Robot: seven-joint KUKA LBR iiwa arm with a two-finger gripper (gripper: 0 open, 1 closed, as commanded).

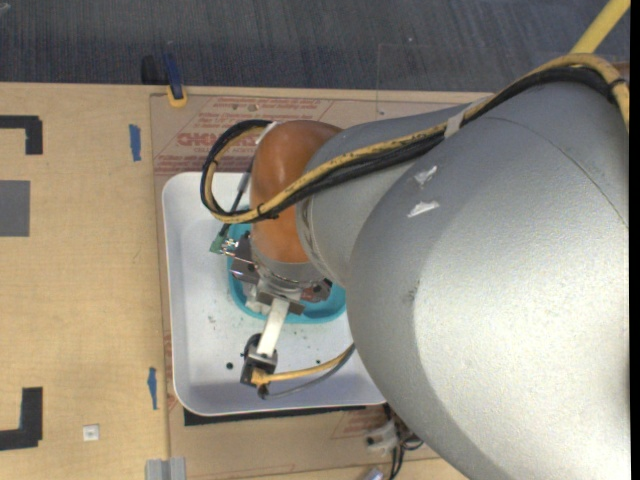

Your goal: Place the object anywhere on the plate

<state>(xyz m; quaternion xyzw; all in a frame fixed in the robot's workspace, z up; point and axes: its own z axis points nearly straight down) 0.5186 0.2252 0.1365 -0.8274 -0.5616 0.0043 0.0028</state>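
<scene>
Low over the teal plate (pixel 335 309) in the white bin (pixel 195 268), the tool (pixel 283 290) sits under the arm (pixel 480 268), presumably placed to release there. Its grip and the object's whereabouts cannot be told.

Dark grey carpet (pixel 300 18) runs along the far side. The bench (pixel 80 268) is a flat tan board under even, soft light. Black tape brackets (pixel 28 133) mark its left part, with a grey patch (pixel 12 208) between them. A cardboard sheet (pixel 330 108) with red print lies on the bench, held at its far corner by a blue clamp (pixel 174 76). Short blue tape strips (pixel 134 141) sit just beside its left edge.
</scene>
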